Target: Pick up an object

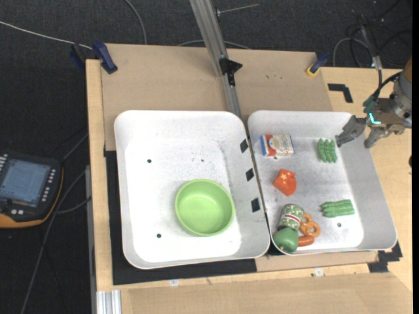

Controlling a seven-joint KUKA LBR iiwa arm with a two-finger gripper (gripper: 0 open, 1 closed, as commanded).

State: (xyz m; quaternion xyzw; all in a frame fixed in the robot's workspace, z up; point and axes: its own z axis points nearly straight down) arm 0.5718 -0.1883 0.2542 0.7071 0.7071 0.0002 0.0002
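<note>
Gripper [359,135]: fingers spread, nothing held, poised at the right bin's [366,175] far edge.
Nearest target: green ridged toy [327,150], just beside it.
Risk: toy may be nudged aside if the rim is clipped.

Dark carpet floor [52,77] surrounds the tan wooden table [163,77]; cables [131,8] trail across the upper left, a handheld pendant [26,188] lies at left.

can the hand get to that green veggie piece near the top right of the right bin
Probably yes. The hand hangs open at the right bin's upper right rim, just beside the green piece, which lies apart from the other items with nothing between them.
</note>
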